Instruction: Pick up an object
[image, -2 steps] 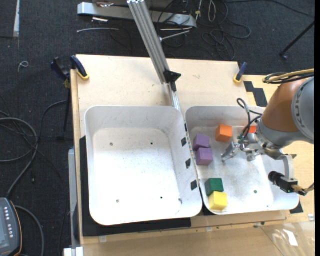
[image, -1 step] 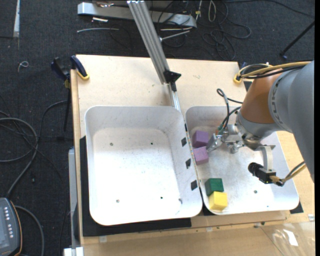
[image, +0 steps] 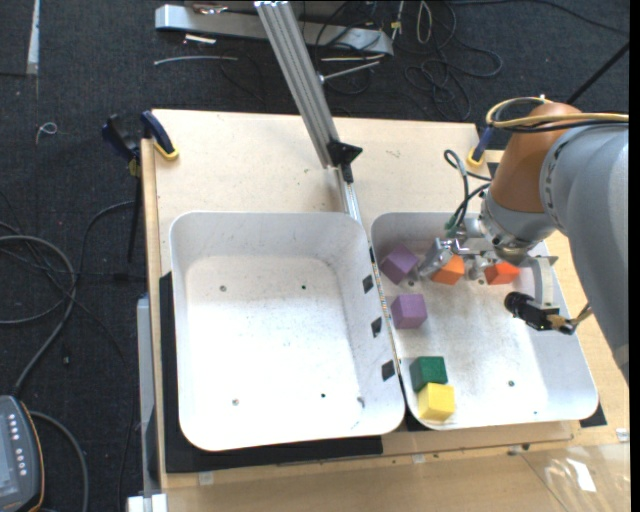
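Orange block (image: 449, 268) in right bin (image: 560, 390), touching claw (image: 462, 262); claw's grip state unclear

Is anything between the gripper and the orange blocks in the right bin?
Nothing visible does. The gripper is low over the right bin, right at the orange blocks; the purple blocks sit clear, off to camera-left.

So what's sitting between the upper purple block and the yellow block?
In the camera view, the second purple block and the green block lie between them.
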